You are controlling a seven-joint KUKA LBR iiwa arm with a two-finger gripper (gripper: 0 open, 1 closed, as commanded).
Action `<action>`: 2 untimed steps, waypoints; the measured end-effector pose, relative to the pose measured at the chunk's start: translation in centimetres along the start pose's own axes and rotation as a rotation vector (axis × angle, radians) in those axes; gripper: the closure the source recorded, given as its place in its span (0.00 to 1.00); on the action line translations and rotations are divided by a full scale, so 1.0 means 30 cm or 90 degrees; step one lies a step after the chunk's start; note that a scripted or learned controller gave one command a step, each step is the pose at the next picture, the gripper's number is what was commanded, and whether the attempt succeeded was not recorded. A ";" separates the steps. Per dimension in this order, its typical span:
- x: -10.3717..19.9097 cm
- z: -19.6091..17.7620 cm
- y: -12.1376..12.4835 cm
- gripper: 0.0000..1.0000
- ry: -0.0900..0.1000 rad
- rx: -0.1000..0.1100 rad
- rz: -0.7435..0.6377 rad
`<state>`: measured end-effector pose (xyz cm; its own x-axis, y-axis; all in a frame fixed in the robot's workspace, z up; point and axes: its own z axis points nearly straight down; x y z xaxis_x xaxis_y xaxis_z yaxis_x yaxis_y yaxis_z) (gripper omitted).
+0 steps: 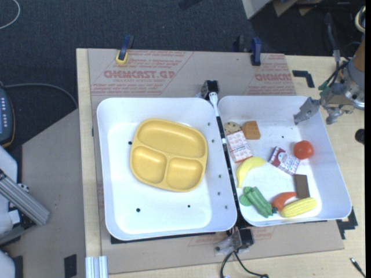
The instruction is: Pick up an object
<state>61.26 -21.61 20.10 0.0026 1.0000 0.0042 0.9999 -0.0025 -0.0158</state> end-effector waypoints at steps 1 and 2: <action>0.002 -0.023 0.009 0.00 -0.002 -0.007 -0.002; -0.007 0.128 0.010 0.00 -0.001 -0.004 -0.002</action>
<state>61.49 -21.81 16.25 -0.0003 1.0000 0.0025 1.0000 0.0003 -0.0088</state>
